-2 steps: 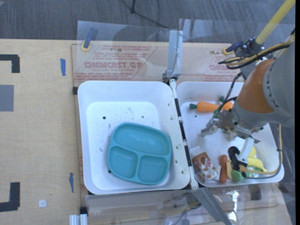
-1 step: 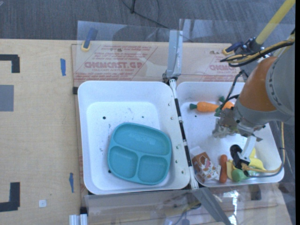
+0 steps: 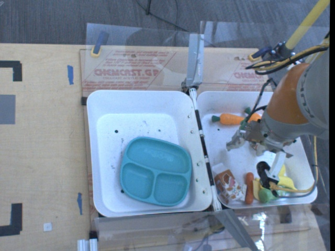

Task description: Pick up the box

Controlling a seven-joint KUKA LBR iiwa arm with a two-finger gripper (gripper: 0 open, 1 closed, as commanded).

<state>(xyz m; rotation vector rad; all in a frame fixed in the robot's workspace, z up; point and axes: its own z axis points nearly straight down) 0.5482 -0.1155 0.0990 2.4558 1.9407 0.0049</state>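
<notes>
Box-wise, the small flat printed cardboard box (image 3: 229, 185) lies at the near left corner of the right white bin (image 3: 220, 106), just beside a red sausage-shaped toy (image 3: 249, 187). Gripper (image 3: 246, 138) hovers mid-bin, apart from it, probably lining up; can't tell how it's set.

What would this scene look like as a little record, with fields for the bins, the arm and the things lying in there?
left bin: holds a teal divided plate
right bin: holds toy food and a small box
box position: near front edge, flat, beside a red sausage-like toy
carrot: toward the back of the right bin
arm: reaches over the right bin from the right
gripper: over the bin's middle, apart from the box
task state: box not yet picked up
</notes>
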